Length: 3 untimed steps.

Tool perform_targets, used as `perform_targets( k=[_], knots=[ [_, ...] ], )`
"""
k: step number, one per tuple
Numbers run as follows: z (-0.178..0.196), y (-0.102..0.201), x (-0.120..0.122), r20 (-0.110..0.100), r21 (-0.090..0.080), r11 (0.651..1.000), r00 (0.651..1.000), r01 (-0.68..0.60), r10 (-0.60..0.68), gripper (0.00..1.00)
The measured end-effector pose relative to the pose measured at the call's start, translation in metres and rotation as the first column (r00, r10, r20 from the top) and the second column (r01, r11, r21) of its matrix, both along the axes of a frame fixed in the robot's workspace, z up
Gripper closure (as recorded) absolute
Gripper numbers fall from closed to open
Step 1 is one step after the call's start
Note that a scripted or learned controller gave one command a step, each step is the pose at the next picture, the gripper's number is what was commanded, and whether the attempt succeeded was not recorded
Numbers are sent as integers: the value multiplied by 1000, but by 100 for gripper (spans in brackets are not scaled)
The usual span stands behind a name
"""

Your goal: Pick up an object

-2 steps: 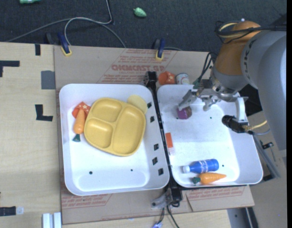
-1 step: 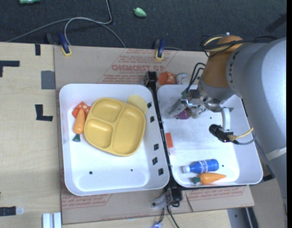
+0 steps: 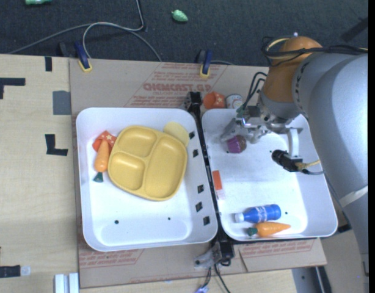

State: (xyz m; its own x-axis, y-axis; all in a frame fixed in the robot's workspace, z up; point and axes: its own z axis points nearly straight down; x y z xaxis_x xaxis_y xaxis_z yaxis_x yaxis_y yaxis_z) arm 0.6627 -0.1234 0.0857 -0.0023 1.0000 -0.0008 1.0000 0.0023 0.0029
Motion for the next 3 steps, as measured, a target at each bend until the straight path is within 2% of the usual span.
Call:
perform_targets(
  k=[1, 2, 3],
  knots=[
    [10, 0, 0, 0, -1, 1000, 1000, -2, 2, 100],
    [11, -3, 0, 1, -8, 1000, 1000, 0, 0, 0],
    [-1, 28, 6, -2, -2, 1000, 1000, 1, -1, 0]
  ],
)
